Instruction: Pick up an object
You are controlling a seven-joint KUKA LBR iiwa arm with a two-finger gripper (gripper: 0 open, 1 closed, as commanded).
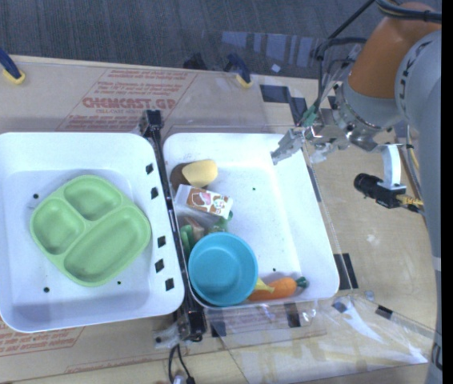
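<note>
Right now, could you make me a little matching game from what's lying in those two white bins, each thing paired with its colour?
Things:
1. divided plate
2. bowl
3. carrot
4. lemon-like fruit

Colours:
A. orange
B. yellow
C. light green
D. blue

Pairs: 1-C, 2-D, 3-A, 4-B

Two white bins (18,294) are seen on a tan bench (370,238) printed with red lettering. A light green divided plate (90,229) is contained in the bin farther from the pincer (290,145), which is grey metal. In the bin nearer the pincer, a yellow lemon-like item (200,171), a white carton (205,202) with brown and red print, a blue bowl (222,268) and an orange carrot (278,287) with a green top are seen. The arm (402,50) is grey with an orange band. Blue and yellow clamps (6,64) are fitted at the bench's far edge.
</note>
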